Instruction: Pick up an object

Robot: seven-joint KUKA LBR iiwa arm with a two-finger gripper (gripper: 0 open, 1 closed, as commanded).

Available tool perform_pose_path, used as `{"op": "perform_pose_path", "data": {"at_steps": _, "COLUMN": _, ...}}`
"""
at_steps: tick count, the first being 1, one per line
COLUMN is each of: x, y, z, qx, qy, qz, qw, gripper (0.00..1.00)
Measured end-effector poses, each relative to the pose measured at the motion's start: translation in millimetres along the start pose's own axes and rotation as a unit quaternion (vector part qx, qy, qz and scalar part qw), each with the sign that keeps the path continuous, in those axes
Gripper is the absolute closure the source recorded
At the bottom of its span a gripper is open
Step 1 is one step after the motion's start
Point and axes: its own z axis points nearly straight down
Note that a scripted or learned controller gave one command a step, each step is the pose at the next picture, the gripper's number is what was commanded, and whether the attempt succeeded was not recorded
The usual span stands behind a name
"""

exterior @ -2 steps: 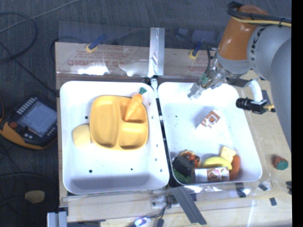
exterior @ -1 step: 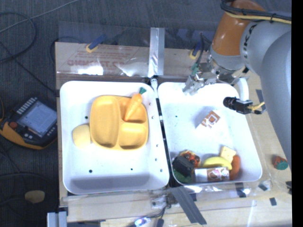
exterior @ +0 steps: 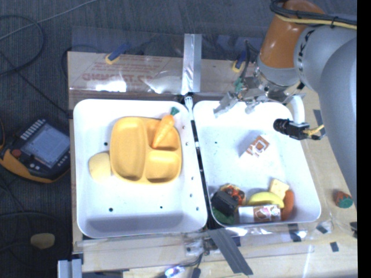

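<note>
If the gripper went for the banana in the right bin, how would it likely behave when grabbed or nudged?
The banana looks smooth and curved, so it could slip or swivel between fingers. It lies wedged among other items near the right bin's front wall, so a nudge would probably shift its neighbours rather than roll it free. It is probably light.

So the bench (exterior: 87, 68) is a brownish board with two shallow white bins side by side on it: left bin (exterior: 84, 213) toward 9 o'clock, right bin (exterior: 310, 196) toward 3. A crinkly clear plastic sheet (exterior: 133, 74) lies on it at 12 o'clock.
</note>
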Motion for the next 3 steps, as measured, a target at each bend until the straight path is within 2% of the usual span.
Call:
{"op": "perform_pose_path", "data": {"at_steps": 1, "x": 0, "y": 0, "z": 0, "qx": 0.000, "qy": 0.000, "qz": 0.000, "qw": 1.0000, "gripper": 0.00}}
{"op": "perform_pose_path", "data": {"at_steps": 2, "x": -37, "y": -64, "z": 92, "qx": 0.000, "qy": 0.001, "qz": 0.004, "qw": 1.0000, "gripper": 0.00}}
{"op": "perform_pose_path", "data": {"at_steps": 3, "x": -79, "y": -130, "z": 94, "qx": -0.005, "qy": -0.003, "qz": 0.058, "qw": 0.9983, "gripper": 0.00}}
